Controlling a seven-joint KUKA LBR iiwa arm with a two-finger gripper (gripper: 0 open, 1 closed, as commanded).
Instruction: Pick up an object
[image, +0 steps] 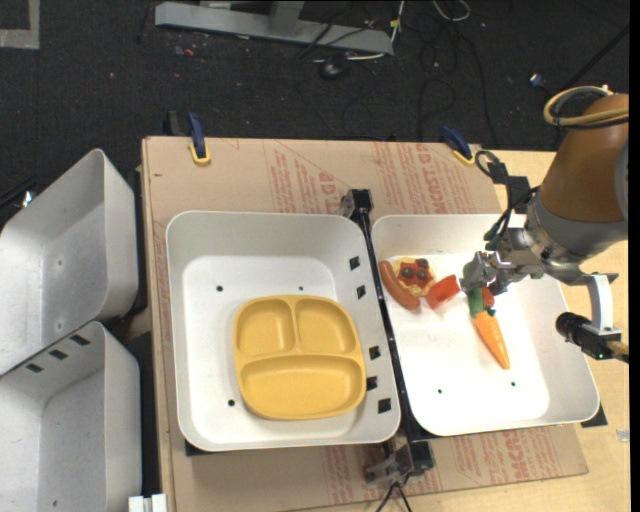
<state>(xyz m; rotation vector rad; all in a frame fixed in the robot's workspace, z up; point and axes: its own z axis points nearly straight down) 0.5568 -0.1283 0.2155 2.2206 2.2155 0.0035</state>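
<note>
The gripper (487, 290) hangs over the right bin (530, 400), fingers closed around the green top of the carrot (491, 338), whose orange body lies on the bin floor.

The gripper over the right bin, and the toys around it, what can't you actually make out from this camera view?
- Gripper: its fingers merge into dark metal, so open or shut is unreadable.
- Carrot: its green top lies under the gripper; contact cannot be judged.
- Pizza slice: too small to read its toppings.
- Red piece: too small to identify.
- Arm: cut off by the right edge.
</note>
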